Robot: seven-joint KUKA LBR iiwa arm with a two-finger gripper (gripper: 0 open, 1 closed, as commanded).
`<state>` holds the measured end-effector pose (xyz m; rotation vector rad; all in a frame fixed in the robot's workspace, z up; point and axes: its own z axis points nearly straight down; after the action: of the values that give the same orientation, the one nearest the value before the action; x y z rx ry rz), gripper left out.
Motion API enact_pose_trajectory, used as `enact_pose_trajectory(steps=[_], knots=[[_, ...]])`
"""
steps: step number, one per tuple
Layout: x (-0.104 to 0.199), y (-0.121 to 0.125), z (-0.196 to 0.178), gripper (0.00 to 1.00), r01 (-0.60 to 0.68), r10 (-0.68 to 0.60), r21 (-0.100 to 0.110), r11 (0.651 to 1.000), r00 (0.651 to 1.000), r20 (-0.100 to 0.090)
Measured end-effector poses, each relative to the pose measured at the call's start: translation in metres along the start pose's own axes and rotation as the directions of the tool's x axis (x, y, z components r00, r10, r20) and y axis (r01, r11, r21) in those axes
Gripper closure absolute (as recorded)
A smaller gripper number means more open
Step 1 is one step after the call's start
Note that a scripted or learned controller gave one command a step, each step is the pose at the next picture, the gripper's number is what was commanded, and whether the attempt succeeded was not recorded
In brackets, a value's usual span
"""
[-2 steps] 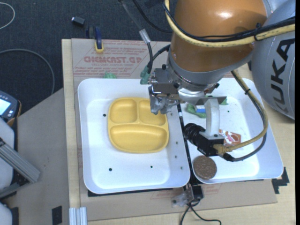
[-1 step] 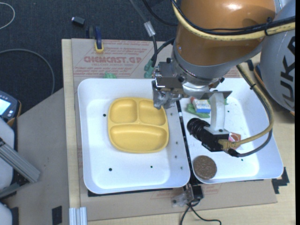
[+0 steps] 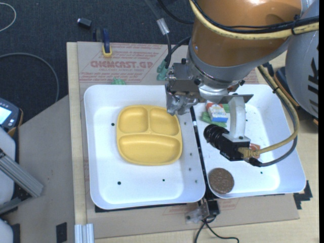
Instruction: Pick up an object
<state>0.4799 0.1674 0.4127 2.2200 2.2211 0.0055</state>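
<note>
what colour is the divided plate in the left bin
Yellow: the divided plate is plain pale yellow, seen best in the camera view.

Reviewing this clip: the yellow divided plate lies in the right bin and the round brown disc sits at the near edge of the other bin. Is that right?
Not quite. The camera view shows the yellow divided plate lying in the left bin, not the right one. The round brown disc does sit at the near edge of the other bin, the right bin.
</note>
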Motion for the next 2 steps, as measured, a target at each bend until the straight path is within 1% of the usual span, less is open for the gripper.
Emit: enact_pose_trajectory(steps=[2], knots=[[0.001,0.001,-0.02,1.0,0.002,-0.002,-0.004,1.0,1.0,-0.001]])
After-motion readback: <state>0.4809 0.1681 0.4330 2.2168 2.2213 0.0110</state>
